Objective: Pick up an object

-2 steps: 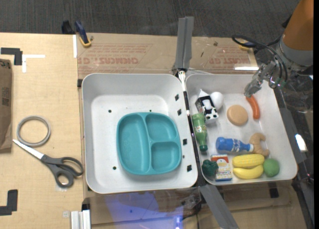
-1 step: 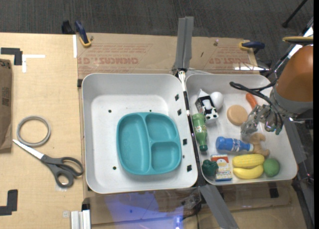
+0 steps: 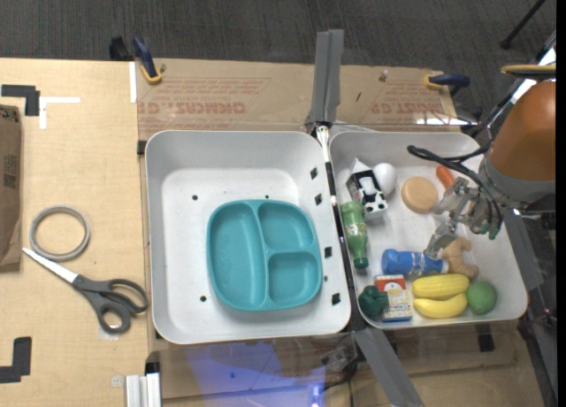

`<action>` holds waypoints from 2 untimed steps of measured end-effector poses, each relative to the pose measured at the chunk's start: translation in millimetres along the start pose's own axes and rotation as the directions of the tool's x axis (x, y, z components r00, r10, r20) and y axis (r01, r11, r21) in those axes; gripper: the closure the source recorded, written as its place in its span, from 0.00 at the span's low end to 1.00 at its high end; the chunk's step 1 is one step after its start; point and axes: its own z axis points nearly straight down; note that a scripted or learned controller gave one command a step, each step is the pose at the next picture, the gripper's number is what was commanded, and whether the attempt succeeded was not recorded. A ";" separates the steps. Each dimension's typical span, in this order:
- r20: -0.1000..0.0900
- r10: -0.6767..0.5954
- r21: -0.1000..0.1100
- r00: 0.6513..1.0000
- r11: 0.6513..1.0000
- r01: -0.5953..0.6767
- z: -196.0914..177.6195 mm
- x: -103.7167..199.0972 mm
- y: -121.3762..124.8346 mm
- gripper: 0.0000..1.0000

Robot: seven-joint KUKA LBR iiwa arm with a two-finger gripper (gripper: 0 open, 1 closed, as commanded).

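Crowded right bin (image 3: 495, 219) on the worktop (image 3: 71, 157).
Gripper (image 3: 439, 241) at its 3 o'clock side, just above the blue bottle (image 3: 409, 262); finger state unclear.

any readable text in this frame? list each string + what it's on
"CHEMICALS" or close to it, red print, upside down and partly legible: cardboard sheet behind the bins.
A second red print on the cardboard behind the right bin: too blurred to read.
Small carton in the right bin: label too small to read.
Green bottle and blue bottle: no legible label.
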 end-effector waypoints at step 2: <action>0.000 0.129 -0.001 0.992 0.992 -0.129 0.2 40.5 31.1 0.00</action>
